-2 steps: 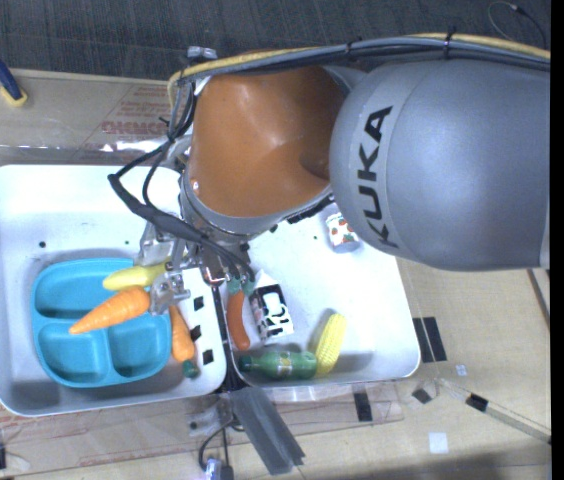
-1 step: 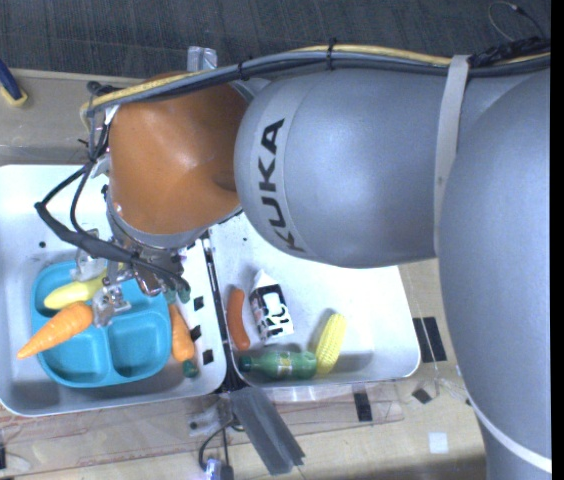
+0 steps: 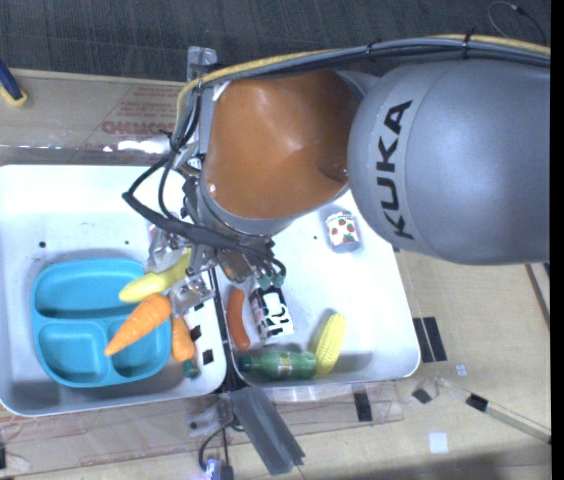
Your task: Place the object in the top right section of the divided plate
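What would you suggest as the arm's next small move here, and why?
Probably a short lift straight up. The claw sits low at the divided plate's right edge, crowded by the yellow banana and large carrot. Nothing visibly sits between its fingers, so rising would show whether it holds anything.

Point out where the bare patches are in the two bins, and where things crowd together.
Bare: the left bin's floor above the blue plate, and the plate's left sections. Crowded: the plate's right edge, with banana and carrots, and the right bin's lower corner, with sausage, bottle and corn.
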{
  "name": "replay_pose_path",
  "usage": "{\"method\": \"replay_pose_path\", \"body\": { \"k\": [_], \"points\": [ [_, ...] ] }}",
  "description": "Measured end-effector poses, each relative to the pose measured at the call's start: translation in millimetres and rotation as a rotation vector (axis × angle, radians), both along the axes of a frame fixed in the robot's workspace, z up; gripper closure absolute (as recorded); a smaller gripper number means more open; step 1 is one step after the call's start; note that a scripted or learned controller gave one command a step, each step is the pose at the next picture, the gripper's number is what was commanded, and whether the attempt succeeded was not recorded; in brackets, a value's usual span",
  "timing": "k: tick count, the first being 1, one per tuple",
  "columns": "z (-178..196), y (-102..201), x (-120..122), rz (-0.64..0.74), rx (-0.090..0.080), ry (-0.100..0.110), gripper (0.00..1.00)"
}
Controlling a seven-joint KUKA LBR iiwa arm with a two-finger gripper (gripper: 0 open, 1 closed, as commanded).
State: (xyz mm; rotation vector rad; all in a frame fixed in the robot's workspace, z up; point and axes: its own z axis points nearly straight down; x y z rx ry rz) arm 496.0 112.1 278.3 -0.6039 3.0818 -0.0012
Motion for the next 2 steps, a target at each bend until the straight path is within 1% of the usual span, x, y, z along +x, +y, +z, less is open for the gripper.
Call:
{"method": "replay_pose_path", "body": {
  "k": [1,2],
  "points": [
    [-38.8,9.3,57.1,0.097,0.0,0.002,1.0],
    [-29.5,10.1,58.2,0.099,0.0,0.001,1.0]
  ]
}}
